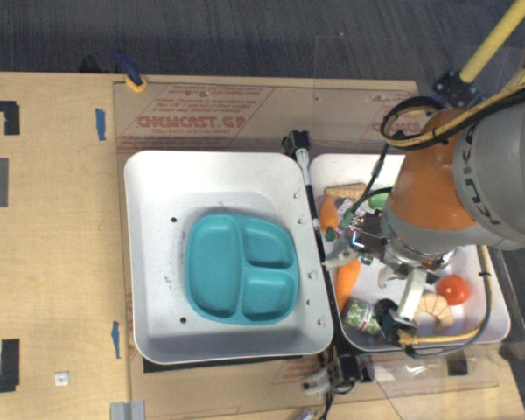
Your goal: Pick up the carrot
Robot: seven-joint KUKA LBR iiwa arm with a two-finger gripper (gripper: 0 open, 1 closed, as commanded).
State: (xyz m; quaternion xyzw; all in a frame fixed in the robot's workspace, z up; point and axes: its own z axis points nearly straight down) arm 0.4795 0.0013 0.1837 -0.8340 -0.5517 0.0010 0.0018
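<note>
The carrot, an orange tapered piece, lies in the right bin close to its left wall. My gripper is low over that bin's left side, directly above the carrot's upper end as seen here. The wrist and metal body hide where the gripper meets the carrot, so I cannot tell contact from a small gap. A second orange piece with a green spot sits just beyond the gripper.
The right bin also holds a red tomato, a pale shell-shaped piece, a green leafy piece and a green item. A teal divided plate lies in the left bin.
</note>
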